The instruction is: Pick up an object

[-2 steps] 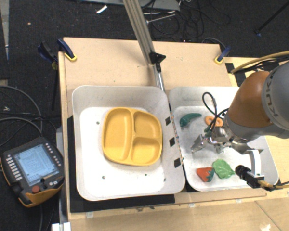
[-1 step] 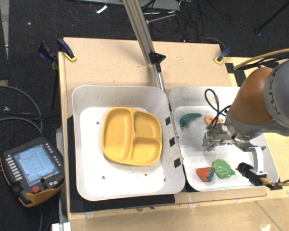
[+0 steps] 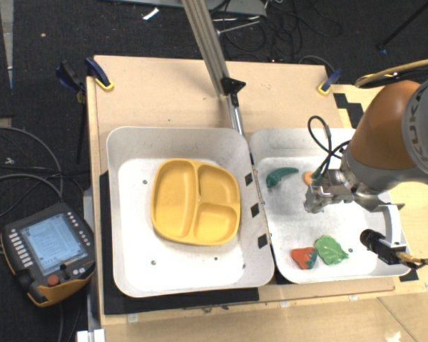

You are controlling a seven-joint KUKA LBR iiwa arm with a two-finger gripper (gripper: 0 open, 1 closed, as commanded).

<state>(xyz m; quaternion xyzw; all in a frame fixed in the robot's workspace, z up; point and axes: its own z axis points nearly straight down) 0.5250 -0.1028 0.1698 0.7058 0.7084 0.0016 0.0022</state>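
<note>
My gripper (image 3: 313, 204) hangs over the middle of the right bin (image 3: 285, 262), pointing down at bare floor. A dark green curved toy (image 3: 279, 176) lies up and to its left. A small orange piece (image 3: 309, 178) shows just above the gripper, close to the wrist. Near the bin's front lie a bright green leafy toy (image 3: 331, 250) and a red piece (image 3: 302, 257) touching its left side. Nothing shows between the fingers.
The left bin (image 3: 128, 191) holds a yellow divided plate (image 3: 196, 201). A grey metal pole (image 3: 207, 38) slants down to the ridge between the bins. A teach pendant (image 3: 46, 251) lies on the floor at the left.
</note>
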